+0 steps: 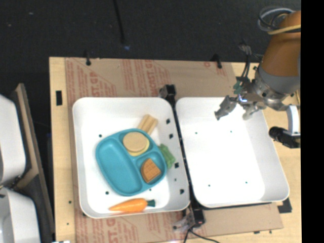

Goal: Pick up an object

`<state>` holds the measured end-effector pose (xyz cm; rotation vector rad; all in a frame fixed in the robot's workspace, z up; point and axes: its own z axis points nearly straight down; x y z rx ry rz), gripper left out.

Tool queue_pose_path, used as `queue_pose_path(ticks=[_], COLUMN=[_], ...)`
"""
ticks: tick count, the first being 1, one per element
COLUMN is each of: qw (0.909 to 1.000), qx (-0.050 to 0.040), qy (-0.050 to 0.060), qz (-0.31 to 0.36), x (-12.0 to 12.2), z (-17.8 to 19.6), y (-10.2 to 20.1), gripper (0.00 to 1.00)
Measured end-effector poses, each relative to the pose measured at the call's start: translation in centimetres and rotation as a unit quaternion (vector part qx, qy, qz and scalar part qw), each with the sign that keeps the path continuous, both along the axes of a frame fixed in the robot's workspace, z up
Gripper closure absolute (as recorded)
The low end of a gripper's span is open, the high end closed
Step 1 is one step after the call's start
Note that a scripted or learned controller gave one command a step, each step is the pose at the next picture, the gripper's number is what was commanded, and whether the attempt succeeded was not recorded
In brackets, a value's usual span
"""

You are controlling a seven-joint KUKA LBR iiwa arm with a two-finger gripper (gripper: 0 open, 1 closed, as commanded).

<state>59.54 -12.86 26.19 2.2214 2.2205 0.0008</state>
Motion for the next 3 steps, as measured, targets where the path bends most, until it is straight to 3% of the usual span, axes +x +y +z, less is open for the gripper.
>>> queue_pose_path(ticks=[1, 2, 3], qw=[1.0, 1.0, 1.0], qx=[-0.0001, -0.0001, -0.0005], qy=[0.002, 0.002, 0.0], qz=[0.0, -0.001, -0.001], x=[7.0, 6.7, 5.5], z=[-5.7, -11.0, -9.7], y=[-0.8, -2.5, -4.4], gripper=[0.0, 0.0, 0.0])
